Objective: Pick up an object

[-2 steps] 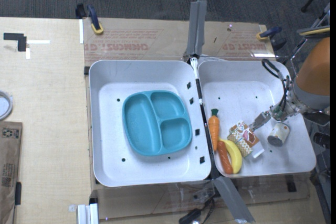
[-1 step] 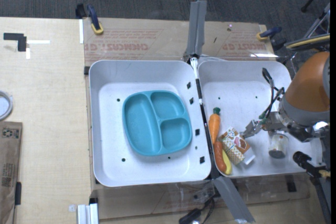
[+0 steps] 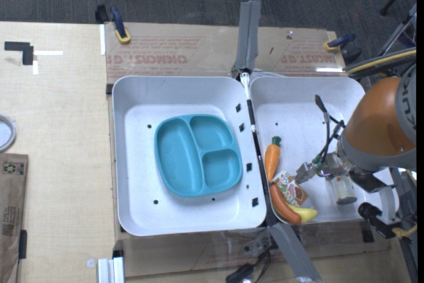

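In the right bin (image 3: pixel 298 103), a toy carrot (image 3: pixel 272 160) lies near the left wall, its green top pointing away. Just below it sit a small printed packet (image 3: pixel 290 189), a reddish sausage (image 3: pixel 282 206) and a yellow banana (image 3: pixel 306 213), crowded together in the front left corner. My gripper (image 3: pixel 326 172) hangs low over the bin's front middle, just right of the packet, under the orange band of the arm (image 3: pixel 377 122). Nothing shows held in it.
The left bin (image 3: pixel 126 142) holds a blue divided plate (image 3: pixel 197 154). A grey divider post (image 3: pixel 249 36) stands behind the bins where they meet. Black cables (image 3: pixel 324 117) dangle beside the arm. Clamps sit at the cardboard's far corners.
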### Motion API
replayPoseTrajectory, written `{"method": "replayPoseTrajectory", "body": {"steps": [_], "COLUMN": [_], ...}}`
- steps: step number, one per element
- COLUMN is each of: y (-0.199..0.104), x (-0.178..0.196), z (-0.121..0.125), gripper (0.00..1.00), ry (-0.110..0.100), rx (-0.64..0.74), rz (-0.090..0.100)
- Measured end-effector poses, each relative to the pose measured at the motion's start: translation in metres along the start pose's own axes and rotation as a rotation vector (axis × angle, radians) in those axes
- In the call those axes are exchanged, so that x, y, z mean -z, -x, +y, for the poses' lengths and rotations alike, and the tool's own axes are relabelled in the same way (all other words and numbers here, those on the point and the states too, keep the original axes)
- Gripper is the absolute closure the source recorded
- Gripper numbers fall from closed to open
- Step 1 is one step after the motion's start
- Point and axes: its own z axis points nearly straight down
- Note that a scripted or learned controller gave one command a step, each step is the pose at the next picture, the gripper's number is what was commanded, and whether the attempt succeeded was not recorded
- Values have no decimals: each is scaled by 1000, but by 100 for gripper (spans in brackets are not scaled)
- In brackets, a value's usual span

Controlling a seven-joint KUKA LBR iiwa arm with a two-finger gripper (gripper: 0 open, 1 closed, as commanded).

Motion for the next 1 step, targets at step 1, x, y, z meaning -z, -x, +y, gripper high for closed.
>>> {"method": "replayPoseTrajectory", "body": {"steps": [1], "y": [30], "x": [-5], "z": [109], "gripper": [0], "ry": [-15], "rx": [-137], "rz": [11]}}
